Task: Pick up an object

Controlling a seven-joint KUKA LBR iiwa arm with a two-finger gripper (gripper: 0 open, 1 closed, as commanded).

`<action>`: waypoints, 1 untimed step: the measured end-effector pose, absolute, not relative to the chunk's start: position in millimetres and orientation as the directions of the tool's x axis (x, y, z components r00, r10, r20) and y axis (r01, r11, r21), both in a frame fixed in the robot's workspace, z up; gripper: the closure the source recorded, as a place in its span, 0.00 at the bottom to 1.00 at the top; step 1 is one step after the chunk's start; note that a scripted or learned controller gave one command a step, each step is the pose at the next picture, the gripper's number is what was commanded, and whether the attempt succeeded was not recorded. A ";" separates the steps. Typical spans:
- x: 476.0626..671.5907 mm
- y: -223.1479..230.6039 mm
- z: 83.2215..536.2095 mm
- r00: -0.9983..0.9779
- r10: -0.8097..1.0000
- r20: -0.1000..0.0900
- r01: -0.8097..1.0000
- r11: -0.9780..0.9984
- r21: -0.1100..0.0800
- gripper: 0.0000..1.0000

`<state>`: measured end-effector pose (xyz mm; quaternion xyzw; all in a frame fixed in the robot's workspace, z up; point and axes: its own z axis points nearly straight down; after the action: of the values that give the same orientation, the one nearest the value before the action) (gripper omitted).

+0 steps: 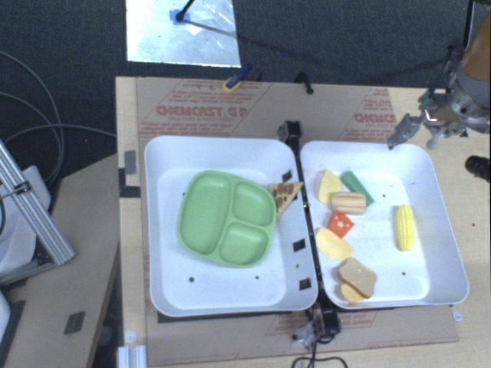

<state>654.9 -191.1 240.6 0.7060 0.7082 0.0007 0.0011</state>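
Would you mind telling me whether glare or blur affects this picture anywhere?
In the camera view, the silver sheet above the bench glares brightly; the tool at upper right looks slightly blurred; both bins are evenly lit, their contents sharp with soft shadows.

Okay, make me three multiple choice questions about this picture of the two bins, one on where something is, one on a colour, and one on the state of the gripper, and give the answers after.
1. Where does the corn cob lie?
A. in the right bin, near its right wall
B. on the green plate
C. on the bench outside both bins

2. What colour is the divided plate in the left bin?
A. red
B. green
C. blue

3. How does the gripper stand?
A. shut on the corn cob
B. pressed down onto the pizza slice
C. open, holding nothing, above the right bin's far right corner

Answers: 1 A, the cob rests on the right bin's floor beside its right wall. 2 B, the three-compartment plate is pale green. 3 C, its fingers are spread apart with nothing between them.
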 end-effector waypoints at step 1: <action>611.9 -127.1 162.7 -0.009 1.000 0.005 1.000 0.009 -0.008 0.00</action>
<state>611.9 -127.1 162.7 0.7040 0.7102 -0.0010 -0.0047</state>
